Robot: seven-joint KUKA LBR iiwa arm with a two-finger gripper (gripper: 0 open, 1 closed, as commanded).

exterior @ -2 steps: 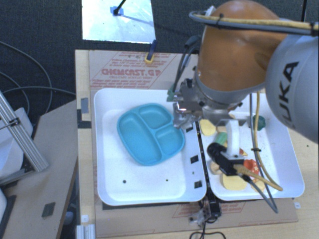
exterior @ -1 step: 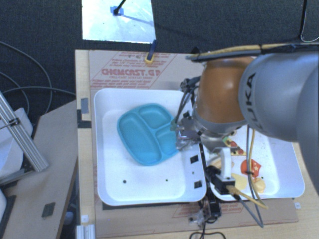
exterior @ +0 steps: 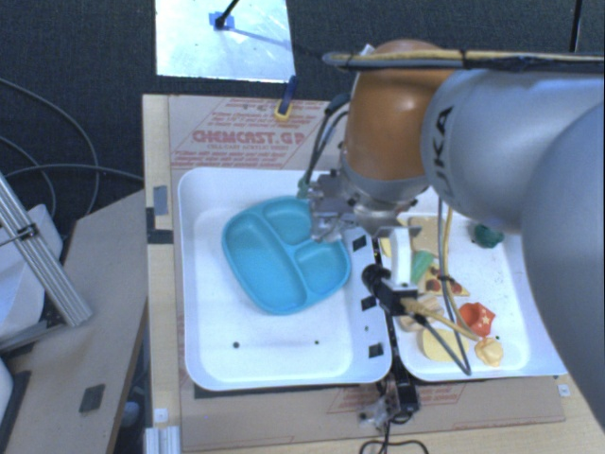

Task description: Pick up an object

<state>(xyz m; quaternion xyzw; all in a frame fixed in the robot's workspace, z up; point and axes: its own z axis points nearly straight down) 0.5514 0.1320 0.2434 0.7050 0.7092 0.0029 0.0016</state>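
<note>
A blue divided plate [exterior: 279,263] lies tilted in the left white bin [exterior: 217,348]. My gripper [exterior: 326,225] hangs low over the plate's upper right rim, close to the wall between the two bins. The grey arm with its orange band [exterior: 388,121] reaches in from the right and hides the top of the right bin [exterior: 529,348]. I see nothing lifted clear of the bins.
In the right bin lie a red piece [exterior: 475,317], yellow pieces [exterior: 489,351], a green piece [exterior: 422,265] and a teal piece [exterior: 488,235]. A cardboard sheet [exterior: 236,135] lies behind the bins, with a shiny square plate [exterior: 222,26] beyond it.
</note>
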